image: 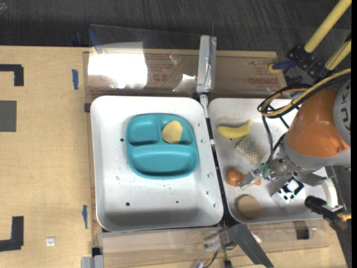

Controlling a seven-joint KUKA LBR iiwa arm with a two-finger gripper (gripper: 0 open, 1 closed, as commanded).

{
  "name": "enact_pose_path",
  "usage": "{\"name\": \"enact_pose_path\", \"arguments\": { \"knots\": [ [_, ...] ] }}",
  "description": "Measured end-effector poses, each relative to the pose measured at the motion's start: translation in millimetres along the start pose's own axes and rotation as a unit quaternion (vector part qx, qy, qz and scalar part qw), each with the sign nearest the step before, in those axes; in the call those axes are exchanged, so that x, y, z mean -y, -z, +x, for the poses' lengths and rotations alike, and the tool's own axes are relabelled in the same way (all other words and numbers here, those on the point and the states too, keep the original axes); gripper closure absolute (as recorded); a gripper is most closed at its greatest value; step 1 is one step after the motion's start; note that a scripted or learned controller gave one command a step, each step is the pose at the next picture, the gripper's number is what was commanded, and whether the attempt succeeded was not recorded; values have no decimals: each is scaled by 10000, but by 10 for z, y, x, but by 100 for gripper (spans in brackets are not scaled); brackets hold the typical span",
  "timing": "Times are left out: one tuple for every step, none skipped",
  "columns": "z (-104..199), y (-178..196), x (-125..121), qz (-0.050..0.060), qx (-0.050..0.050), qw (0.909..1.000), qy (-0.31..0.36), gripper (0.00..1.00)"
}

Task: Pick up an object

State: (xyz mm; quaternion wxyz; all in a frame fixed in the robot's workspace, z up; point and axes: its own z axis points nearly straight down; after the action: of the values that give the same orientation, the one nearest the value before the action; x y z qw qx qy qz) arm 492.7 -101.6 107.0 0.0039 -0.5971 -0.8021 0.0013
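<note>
Left bin (111,166): teal divided plate (162,158), yellow round fruit (172,132) in upper right compartment. Right bin (223,108): banana (234,130) near top, mesh sponge (249,148) below it, orange fruit (235,177) and brown round thing (248,206) lower. Gripper (257,176) just right of orange fruit, low over bin; nothing seen between fingers. Jaws: cannot tell if apart or together.

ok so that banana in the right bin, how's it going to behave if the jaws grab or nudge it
The banana looks curved and smooth-skinned, so it may pivot or slip rather than slide straight. It lies flat on the right bin, so tipping seems unlikely. Being slim, it is probably light.
</note>
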Motion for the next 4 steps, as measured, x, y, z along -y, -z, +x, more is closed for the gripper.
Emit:
{"name": "enact_pose_path", "arguments": {
  "knots": [
    [-5,96,-1,-9,6,10000,-7,100],
    [-5,91,1,-4,4,10000,-7,0],
    [-170,-195,-175,-44,16,9998,-184,0],
    [-354,-193,-1015,-65,35,9980,-632,0]
  ]
}}
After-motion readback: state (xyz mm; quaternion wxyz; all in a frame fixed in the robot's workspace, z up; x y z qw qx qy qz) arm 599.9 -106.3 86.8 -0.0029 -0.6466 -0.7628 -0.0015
